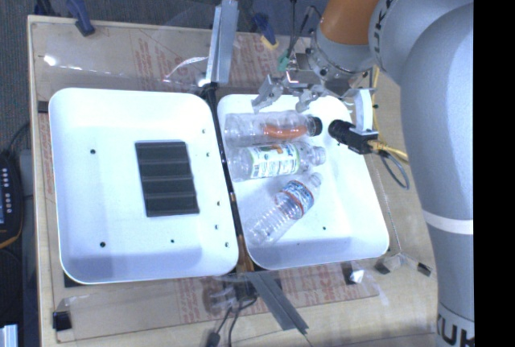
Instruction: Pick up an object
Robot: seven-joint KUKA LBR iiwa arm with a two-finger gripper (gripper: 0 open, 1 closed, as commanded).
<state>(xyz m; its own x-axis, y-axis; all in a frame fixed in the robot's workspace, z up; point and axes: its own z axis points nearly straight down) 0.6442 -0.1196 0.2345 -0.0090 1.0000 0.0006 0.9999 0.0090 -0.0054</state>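
camera view: claw (286, 98) spread wide, empty, just above the orange-labelled bottle (269, 128) in the right bin (366, 208).

right bin (366, 208): three clear plastic bottles lying flat. orange-label bottle (269, 128) at the far end, green-label bottle (273, 161) just beside it, blue-label bottle (286, 207) nearer, angled. gripper (286, 97) above the bin's far rim, jaws spread, nothing between them. left bin (80, 176): one black ribbed block (166, 178), near centre.
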